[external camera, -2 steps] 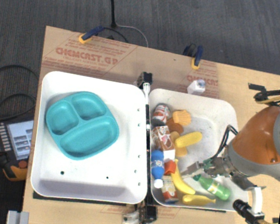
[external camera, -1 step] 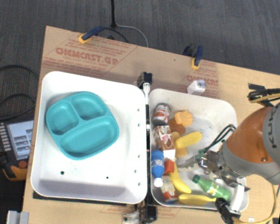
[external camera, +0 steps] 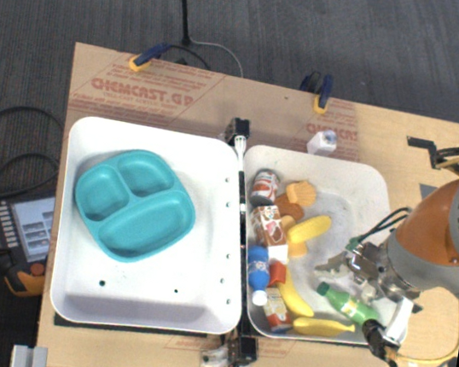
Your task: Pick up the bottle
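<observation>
I see the green bottle (external camera: pixel 347 305) lying near the right bin's (external camera: pixel 368 181) lower right corner, by a banana (external camera: pixel 324 327). My gripper (external camera: pixel 354 271) hovers just above it; I cannot tell its state.

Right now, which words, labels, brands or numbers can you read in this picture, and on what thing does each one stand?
"CHEMCAST GP", red print on the brown board behind the left bin.
Red print on the board beside the small white block: too blurred to read.
Labels on the cans and packets in the right bin: too small to read.
Green bottle: no readable text.
</observation>
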`<state>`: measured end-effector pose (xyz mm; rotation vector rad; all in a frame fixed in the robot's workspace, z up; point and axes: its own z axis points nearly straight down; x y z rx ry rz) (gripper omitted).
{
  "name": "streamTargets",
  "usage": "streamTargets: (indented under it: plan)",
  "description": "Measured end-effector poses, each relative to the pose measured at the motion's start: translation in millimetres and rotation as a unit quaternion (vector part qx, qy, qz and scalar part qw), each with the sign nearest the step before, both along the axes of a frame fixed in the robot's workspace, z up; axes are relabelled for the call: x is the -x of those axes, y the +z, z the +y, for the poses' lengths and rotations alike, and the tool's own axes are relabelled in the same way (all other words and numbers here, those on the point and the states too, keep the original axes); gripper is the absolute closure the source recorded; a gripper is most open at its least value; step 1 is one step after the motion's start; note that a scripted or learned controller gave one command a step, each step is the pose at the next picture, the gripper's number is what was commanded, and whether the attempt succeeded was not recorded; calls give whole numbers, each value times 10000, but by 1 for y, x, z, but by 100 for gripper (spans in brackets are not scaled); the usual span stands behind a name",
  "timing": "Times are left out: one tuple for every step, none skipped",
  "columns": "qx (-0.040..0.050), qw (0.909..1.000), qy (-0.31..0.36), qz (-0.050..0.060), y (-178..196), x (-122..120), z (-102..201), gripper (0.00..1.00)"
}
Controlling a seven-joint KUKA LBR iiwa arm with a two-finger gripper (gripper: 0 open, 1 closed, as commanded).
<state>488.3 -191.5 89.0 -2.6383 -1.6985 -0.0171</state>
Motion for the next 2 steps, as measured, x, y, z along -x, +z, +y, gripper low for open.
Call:
streamTargets:
  plan:
    - [41,9502,-3115,-17,0,1,11,0]
    - [52,8975,-4409,-26,0,2,42,0]
